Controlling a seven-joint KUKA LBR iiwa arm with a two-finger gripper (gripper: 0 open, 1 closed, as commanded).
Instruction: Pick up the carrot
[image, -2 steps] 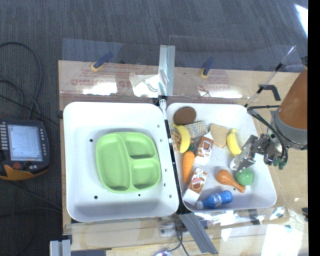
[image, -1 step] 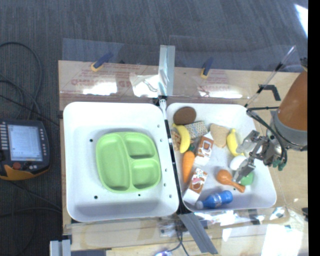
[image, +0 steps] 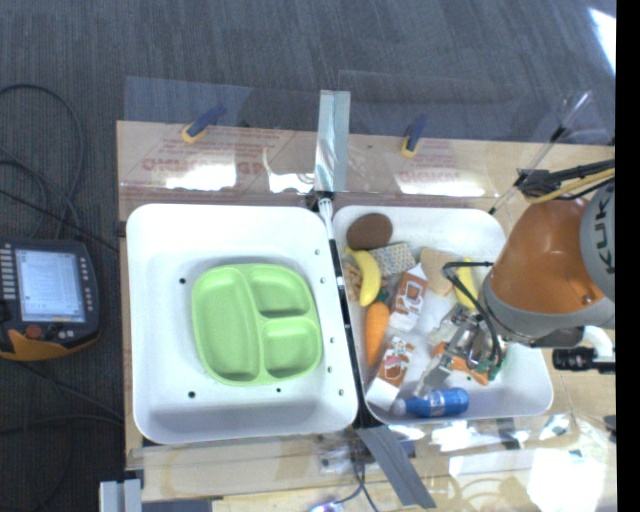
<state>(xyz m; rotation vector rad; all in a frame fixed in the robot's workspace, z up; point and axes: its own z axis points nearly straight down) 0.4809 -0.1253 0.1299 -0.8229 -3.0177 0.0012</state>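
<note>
Cables trail across the dark carpet at far left, where a teach pendant (image: 48, 298) with a lit screen lies beside the tabletop (image: 150, 150). On the tabletop, the left bin (image: 160, 240) holds a green divided tray (image: 256, 322) lying flat near its middle. Across the divider, the right bin (image: 520, 395) is crowded: a brown round object (image: 369, 230) at its top left, a banana (image: 364, 276) just below it, then the carrot (image: 376, 334), lying lengthwise along the bin's left side, with small printed packets (image: 408, 297) just beside it and a blue bottle (image: 436, 403) near the front wall. Right of the carrot and apart from it, the pincer (image: 452, 352) hangs low over the packets; whether it is apart or together cannot be told. The grey and orange arm (image: 545, 270) reaches in from the right.
</note>
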